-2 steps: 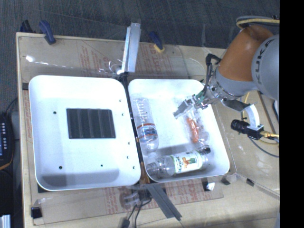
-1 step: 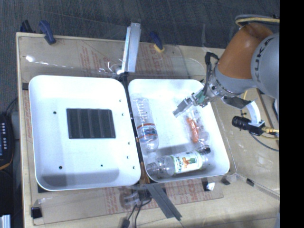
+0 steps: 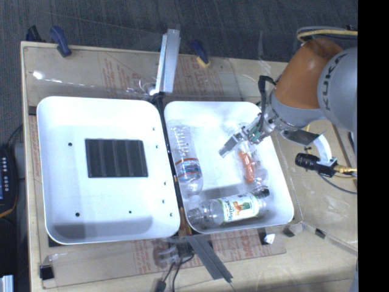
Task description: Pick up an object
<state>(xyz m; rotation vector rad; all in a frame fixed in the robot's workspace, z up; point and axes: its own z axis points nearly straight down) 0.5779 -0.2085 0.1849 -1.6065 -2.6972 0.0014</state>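
From my station I count three bottles in the right bin [image 3: 276, 163] and two white bins on the bench [image 3: 91, 78]. Nearest the camera's lower edge, a clear bottle with a green and orange label [image 3: 230, 210] lies on its side along the bin's front wall, below the pincer [image 3: 240, 140] and slightly to its left in the view, its dark cap pointing toward the right wall. Further up, a clear bottle with a blue label [image 3: 185, 160] lies lengthwise along the bin's left wall, to the left of the pincer and apart from it. A small clear bottle with orange contents [image 3: 249, 166] lies just below the pincer, close under its tip; I cannot tell whether they touch.

The pincer hangs over the upper middle of the right bin, tilted so its tip points down and to the left. I cannot tell whether it is spread or closed, and I see nothing gripped in it. The grey arm with its orange band [image 3: 307, 78] comes in from the right, above and to the right of the pincer.

The left bin [image 3: 61, 212] sits well to the left of the pincer, with a dark ribbed rectangle [image 3: 116, 158] in its floor. Farthest off, beyond both bins, two blue clamps [image 3: 61, 41] grip the bench's back edge.
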